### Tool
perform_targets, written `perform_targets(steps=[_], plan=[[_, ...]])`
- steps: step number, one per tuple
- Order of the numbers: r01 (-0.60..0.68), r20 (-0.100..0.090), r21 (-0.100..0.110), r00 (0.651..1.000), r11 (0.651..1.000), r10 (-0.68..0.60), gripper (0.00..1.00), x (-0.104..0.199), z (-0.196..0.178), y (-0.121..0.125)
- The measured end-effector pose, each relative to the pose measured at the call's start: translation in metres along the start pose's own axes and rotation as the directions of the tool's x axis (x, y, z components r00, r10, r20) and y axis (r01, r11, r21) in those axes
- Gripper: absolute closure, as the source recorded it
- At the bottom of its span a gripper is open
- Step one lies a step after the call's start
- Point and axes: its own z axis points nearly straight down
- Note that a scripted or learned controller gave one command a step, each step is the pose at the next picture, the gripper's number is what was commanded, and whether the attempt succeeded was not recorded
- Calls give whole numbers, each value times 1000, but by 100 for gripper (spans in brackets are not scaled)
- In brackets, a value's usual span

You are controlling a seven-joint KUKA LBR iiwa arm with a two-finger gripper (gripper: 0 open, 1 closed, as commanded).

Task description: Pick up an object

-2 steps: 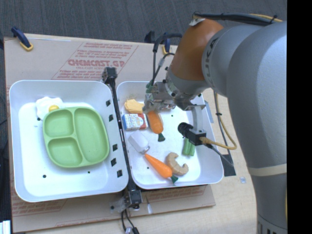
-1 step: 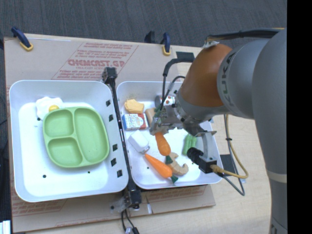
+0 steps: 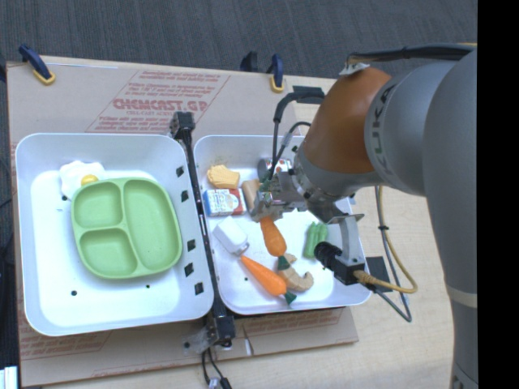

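Note:
My gripper (image 3: pixel 270 203) hangs over the middle of the right bin (image 3: pixel 349 297), under the orange band of the arm. Just below it lies an orange toy carrot (image 3: pixel 272 237), its upper end close to the gripper. A second carrot (image 3: pixel 263 275) lies nearer the bin's front. To the gripper's left are a yellow wedge (image 3: pixel 222 177), a small blue and red carton (image 3: pixel 223 203), a beige piece (image 3: pixel 250 191) and a white block (image 3: pixel 229 235). A green piece (image 3: pixel 315 240) and a tan mushroom-like toy (image 3: pixel 299 280) lie to the right and front.
The left bin (image 3: pixel 40 298) holds a green divided plate (image 3: pixel 126 225) and a toy fried egg (image 3: pixel 81 175) at its back left. A black hinge strip (image 3: pixel 195 217) runs between the bins. Cables (image 3: pixel 397 274) trail off the arm at the right.

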Motion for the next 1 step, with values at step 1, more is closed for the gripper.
perform_targets(steps=[1], plan=[[4, 0, 0, 1000, 1000, -4, 100, 0, -10, 1]])
